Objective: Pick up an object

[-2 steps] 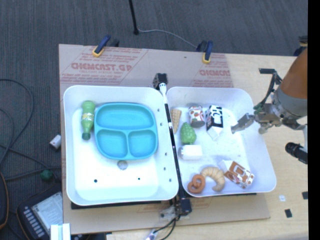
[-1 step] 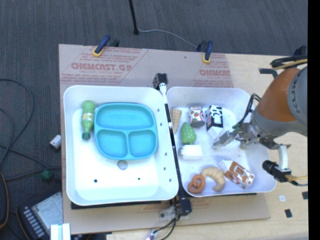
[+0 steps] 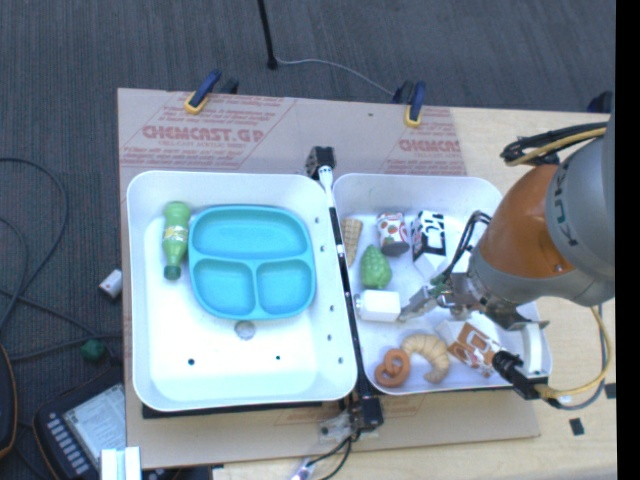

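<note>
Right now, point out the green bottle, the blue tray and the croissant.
green bottle (image 3: 176, 238): camera view, middle of its body.
blue tray (image 3: 250, 240): camera view, floor of its large compartment.
croissant (image 3: 430, 353): camera view, middle of its curve.

Robot lab, clamped bench (image 3: 250, 133), cables (image 3: 300, 63)

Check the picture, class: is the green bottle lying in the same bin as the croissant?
No. The green bottle lies in the left bin beside the blue tray; the croissant sits in the right bin.
</note>
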Motion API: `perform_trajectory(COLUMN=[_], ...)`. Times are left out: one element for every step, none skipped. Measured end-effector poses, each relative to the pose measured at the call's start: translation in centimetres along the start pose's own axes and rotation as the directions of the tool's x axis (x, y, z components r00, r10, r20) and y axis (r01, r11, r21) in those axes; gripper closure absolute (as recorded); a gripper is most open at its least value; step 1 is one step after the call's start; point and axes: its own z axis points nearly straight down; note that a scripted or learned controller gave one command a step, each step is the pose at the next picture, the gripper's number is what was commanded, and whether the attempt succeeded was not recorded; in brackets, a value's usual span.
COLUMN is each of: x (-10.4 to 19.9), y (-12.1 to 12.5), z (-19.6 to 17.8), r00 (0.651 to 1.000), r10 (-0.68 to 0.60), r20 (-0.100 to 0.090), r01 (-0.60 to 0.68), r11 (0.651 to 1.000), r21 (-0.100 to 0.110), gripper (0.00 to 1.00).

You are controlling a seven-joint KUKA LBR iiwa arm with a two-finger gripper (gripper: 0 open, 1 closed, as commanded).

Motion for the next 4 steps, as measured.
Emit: perform_trajectory(x=[0.9,2.4,7.4,3.1], y=[-0.5,11.0,7.7,2.2], z=[-0.3,0.4,-15.8,-5.3], r00=[1.0,1.0,1.0,1.0], r10=[0.008,-0.011,-0.011,-0.01], r20=[0.011,-0.012,-0.015,-0.016], r01=[-0.007,0.011,0.011,0.01], r11=[1.0,1.0,1.0,1.0], r21=[-0.011,0.005,0.015,0.02], gripper=[0.0,0.0,0.0,0.0])
